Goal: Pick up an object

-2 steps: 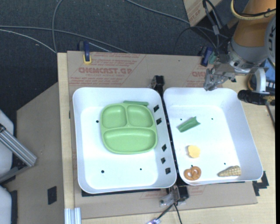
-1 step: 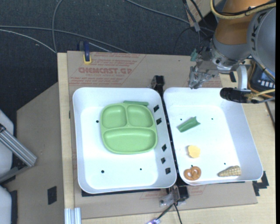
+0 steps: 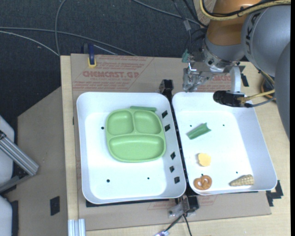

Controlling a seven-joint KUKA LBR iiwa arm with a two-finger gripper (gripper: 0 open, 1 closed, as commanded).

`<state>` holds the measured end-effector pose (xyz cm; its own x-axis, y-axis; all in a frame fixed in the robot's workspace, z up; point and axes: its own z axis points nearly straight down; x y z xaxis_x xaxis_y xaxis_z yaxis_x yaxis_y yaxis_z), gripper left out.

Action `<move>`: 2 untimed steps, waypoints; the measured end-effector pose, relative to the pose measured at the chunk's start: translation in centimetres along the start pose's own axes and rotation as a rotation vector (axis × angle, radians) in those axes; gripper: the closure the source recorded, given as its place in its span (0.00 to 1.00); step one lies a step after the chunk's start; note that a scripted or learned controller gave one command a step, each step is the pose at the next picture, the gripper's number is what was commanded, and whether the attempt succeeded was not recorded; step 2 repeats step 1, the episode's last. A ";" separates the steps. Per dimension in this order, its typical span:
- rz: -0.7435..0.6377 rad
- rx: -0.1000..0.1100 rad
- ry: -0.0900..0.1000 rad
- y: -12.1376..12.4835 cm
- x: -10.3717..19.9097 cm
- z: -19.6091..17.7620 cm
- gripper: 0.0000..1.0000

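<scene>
Both shallow bins, the left bin (image 3: 90, 152) and the right bin (image 3: 258, 147), are plain white with small black marks scattered on their floors, and they sit on a tan cardboard sheet (image 3: 115, 69) printed with faded red lettering and held by a blue and yellow clamp (image 3: 91, 55). In the left bin lies a light green divided plate (image 3: 135, 135); the right bin holds a darker green piece (image 3: 198, 131), a yellow lump (image 3: 204, 159), a brown pretzel (image 3: 203, 182) and a beige cone with a criss-cross pattern (image 3: 243, 180). The arm (image 3: 272, 37) is grey with an orange band (image 3: 226, 11), its gripper (image 3: 192, 79) silvery metal, against dark carpet (image 3: 32, 55) crossed by grey cables.
</scene>
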<state>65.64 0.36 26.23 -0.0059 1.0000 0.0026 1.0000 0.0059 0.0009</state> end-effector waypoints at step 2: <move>0.000 0.005 0.000 -0.7 5.6 1.9 1.00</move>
